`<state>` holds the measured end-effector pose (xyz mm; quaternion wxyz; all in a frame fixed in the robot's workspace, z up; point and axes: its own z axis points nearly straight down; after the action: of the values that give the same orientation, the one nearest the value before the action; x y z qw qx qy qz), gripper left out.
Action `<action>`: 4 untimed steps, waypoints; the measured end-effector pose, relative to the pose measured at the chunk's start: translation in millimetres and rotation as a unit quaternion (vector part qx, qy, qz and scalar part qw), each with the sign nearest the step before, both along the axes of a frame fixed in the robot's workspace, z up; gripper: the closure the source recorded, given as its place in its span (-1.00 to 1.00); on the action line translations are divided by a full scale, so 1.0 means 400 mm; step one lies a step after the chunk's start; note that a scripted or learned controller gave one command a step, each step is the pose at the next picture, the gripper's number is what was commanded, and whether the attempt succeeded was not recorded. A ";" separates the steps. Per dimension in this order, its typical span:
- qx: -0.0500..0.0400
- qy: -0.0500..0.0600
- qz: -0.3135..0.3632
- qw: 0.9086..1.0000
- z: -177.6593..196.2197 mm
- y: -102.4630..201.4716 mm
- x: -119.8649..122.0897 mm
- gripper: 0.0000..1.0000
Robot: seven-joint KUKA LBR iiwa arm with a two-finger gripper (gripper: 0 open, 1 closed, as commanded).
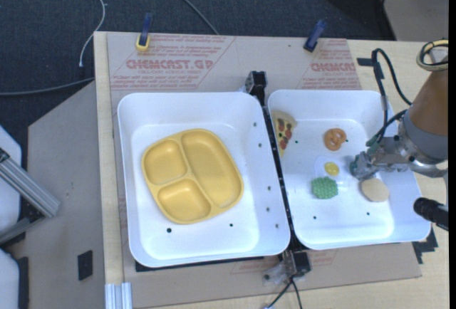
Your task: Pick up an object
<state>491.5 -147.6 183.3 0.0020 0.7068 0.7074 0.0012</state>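
Note:
In the right bin (342, 226) lie a pizza slice (284, 129) by the left wall, an orange round piece (335, 137), a small yellow piece (331, 169), a green knobbly piece (325, 188) and a beige oval piece (375, 191). My gripper (361, 166) hangs low at the bin's right side, just above and left of the beige piece and right of the yellow one. Nothing shows between its tips.
The left bin (135, 115) holds a yellow three-compartment plate (191, 175). A black clamp (256, 81) sits between the bins at the back, and blue clips (313, 35) hold the cardboard base. Cables (381, 72) run along the right bin's edge.

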 end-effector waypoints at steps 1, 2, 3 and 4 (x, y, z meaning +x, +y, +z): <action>-0.001 -0.002 0.001 1.000 0.160 0.005 0.012 1.00; 0.000 0.000 0.000 1.000 0.236 0.005 0.015 1.00; 0.001 0.001 0.003 1.000 0.242 0.122 0.056 1.00; 0.002 0.004 0.002 1.000 0.199 0.256 0.104 1.00</action>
<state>533.2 -45.3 262.7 -0.0018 0.7050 0.7092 -0.0001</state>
